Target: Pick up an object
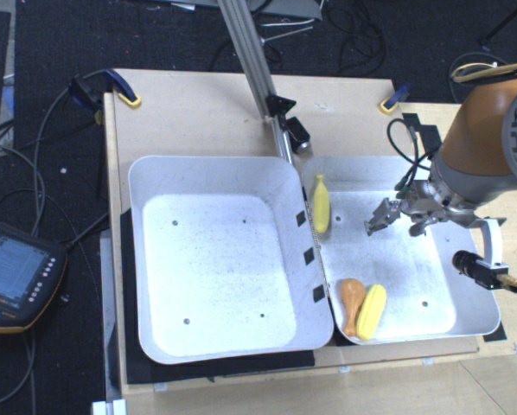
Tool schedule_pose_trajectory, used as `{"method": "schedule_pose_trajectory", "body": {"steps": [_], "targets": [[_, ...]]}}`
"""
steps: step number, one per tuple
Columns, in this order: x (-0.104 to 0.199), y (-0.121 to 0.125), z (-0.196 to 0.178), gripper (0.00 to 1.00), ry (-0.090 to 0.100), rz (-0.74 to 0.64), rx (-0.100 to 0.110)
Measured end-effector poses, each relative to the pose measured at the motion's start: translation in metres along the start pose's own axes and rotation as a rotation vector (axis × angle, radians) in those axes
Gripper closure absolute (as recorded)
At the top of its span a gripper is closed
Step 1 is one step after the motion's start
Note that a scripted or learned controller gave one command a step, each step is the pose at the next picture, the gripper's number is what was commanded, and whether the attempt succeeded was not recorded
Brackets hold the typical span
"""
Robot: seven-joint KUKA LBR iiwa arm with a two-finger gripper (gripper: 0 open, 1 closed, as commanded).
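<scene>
Yellow banana (321,206) at right bin's (431,258) left wall, near gripper (381,223); claw's opening can't be told, holds nothing visible.

- A light wooden bench (241,115) sits on a dark floor, seen from above at a slant.
- Two shallow white bins rest on it side by side: the left bin (155,180) and the right bin (440,318), their inner edges touching.
- Yellow-and-blue clamps grip its far corners: one clamp (120,89) on the left, another clamp (392,100) on the right.
</scene>
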State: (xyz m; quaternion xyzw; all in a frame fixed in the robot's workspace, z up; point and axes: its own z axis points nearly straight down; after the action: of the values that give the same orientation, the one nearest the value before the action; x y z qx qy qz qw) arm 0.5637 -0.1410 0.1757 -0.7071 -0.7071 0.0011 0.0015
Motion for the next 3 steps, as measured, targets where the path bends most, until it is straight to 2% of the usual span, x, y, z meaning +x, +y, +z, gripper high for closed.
{"method": "schedule_pose_trajectory", "body": {"steps": [1,2,3], "targets": [[0.008,-0.002,0.059,0.0,0.0,0.0,0.001],[0.009,-0.002,0.081,0.0,0.0,0.0,-0.002],[0.009,-0.002,0.07,1.0,0.0,0.0,-0.004]]}}
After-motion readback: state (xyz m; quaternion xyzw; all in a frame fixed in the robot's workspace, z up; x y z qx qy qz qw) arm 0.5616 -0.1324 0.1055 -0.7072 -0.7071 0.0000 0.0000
